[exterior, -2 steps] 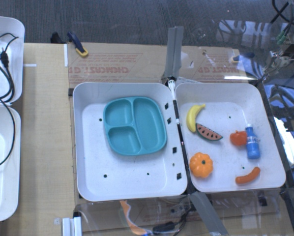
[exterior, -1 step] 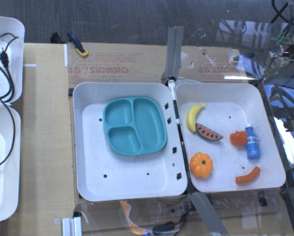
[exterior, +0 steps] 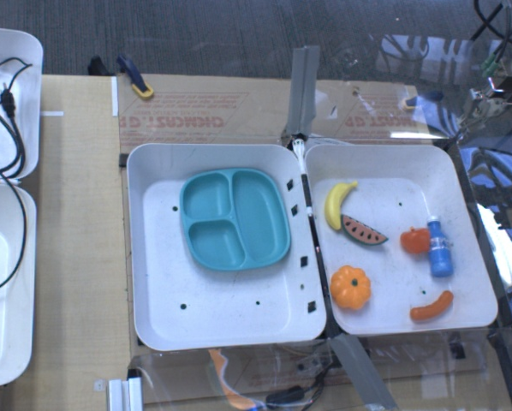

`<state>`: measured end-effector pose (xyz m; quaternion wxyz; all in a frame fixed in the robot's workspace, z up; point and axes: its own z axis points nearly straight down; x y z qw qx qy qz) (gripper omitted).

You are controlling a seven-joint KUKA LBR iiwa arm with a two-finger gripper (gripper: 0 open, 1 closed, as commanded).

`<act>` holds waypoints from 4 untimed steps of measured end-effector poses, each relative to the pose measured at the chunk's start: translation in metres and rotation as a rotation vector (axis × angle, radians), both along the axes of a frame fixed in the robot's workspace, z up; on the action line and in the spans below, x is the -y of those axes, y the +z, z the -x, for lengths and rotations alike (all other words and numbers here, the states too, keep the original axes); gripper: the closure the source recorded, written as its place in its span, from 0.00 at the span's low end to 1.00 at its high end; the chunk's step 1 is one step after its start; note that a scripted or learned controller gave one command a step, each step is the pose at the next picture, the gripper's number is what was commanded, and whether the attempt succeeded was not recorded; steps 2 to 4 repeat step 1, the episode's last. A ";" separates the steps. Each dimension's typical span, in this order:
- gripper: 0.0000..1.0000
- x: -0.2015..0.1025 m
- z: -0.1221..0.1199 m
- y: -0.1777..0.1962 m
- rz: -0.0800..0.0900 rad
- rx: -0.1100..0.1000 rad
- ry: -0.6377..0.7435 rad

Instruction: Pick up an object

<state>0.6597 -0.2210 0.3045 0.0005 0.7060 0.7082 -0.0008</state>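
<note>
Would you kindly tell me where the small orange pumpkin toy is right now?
The small orange pumpkin toy lies in the right white bin, near its front left corner, just below the watermelon slice.

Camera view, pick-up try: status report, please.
Right bin: banana, watermelon slice, pumpkin, blue bottle, sausage, all lying loose. Left bin: teal plate. Nothing lifted yet.
</note>
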 end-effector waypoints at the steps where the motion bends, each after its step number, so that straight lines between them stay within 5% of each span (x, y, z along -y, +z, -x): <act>1: 1.00 0.000 0.000 0.000 0.000 0.000 0.000; 4: 1.00 0.000 0.000 0.000 0.000 0.000 0.000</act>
